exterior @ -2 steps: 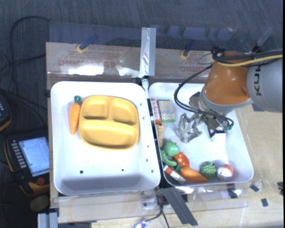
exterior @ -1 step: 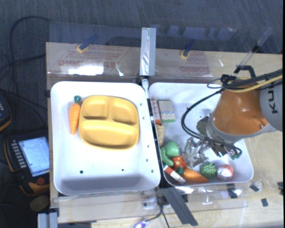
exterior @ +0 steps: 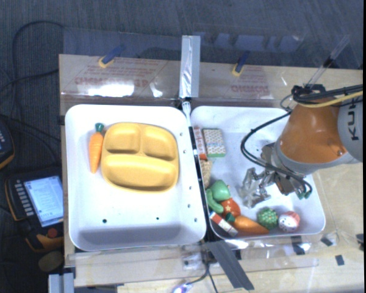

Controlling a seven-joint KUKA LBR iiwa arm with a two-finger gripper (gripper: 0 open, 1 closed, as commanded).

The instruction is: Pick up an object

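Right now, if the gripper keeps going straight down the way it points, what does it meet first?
Probably the bare white floor of the right bin. The gripper points down over an open patch, with the green toy and the carrot just beyond it. Depth is hard to judge from this slanted view.

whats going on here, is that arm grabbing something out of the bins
A grey and orange robot arm reaches in from the right, with its gripper low over the right bin. Nothing shows between its fingers. Small toys lie near it along the bin's front: a green toy, a carrot, a green ball and a red and white piece. A small box sits toward the back. The left bin holds a yellow divided tray with another carrot beside it.
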